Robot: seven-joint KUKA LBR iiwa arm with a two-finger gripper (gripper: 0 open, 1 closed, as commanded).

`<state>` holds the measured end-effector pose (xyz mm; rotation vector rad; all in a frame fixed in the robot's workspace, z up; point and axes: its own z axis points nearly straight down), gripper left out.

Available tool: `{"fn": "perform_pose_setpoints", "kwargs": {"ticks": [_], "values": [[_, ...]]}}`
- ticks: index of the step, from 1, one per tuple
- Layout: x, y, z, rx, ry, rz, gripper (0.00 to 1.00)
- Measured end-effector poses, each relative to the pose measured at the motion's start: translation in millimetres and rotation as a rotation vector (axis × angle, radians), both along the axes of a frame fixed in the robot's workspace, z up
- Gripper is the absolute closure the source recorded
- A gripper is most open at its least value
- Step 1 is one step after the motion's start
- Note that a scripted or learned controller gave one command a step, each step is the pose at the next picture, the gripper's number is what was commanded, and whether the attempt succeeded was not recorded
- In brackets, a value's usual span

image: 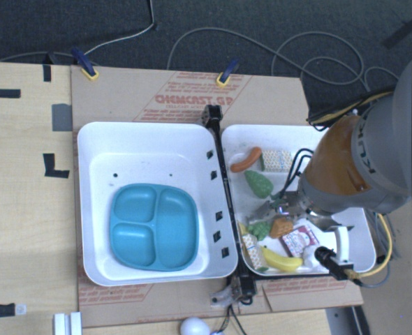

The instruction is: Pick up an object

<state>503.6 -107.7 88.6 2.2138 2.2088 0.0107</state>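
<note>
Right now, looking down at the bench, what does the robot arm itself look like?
The arm is bulky, rounded and grey, with a broad orange band around it above the wrist. Thin black cables loop along the wrist, and a yellow one curves behind it. The gripper is small, dark and metallic, over the right bin.

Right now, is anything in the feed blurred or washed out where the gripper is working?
Camera view: the gripper region looks soft, fingers hard to make out; the right bin floor is bright, nearly washed out; the blue tray in the left bin reads clearly, evenly lit.
</note>
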Motion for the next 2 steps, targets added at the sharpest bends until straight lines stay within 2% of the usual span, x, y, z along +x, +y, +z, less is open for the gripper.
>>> {"fn": "perform_pose_setpoints", "kwargs": {"ticks": [1,2], "values": [[1.6,3.3,11.0,0.008,0.001,0.004,1.00],[7.4,63.4,95.6,0.006,0.015,0.004,1.00]]}}
